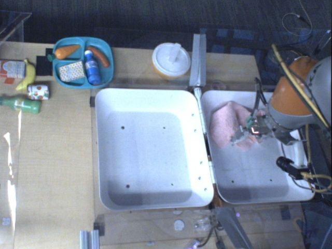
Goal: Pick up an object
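Note:
A crumpled pink cloth [228, 123] lies in the upper left part of the right bin [259, 183]. My gripper [244, 135] reaches in from the right and sits low on the cloth's right edge, with pink fabric bunched around its tip. The grey arm with its orange band [290, 95] stands over the bin's right side and hides that part of it.
The left bin [148, 149] lies beside the right one, parted by a metal divider [197, 61]. On the bench behind are a white lidded cup [171, 59] and a blue tray [83, 61] of toy food. A banana, a can and a green bottle [21, 105] sit far left.

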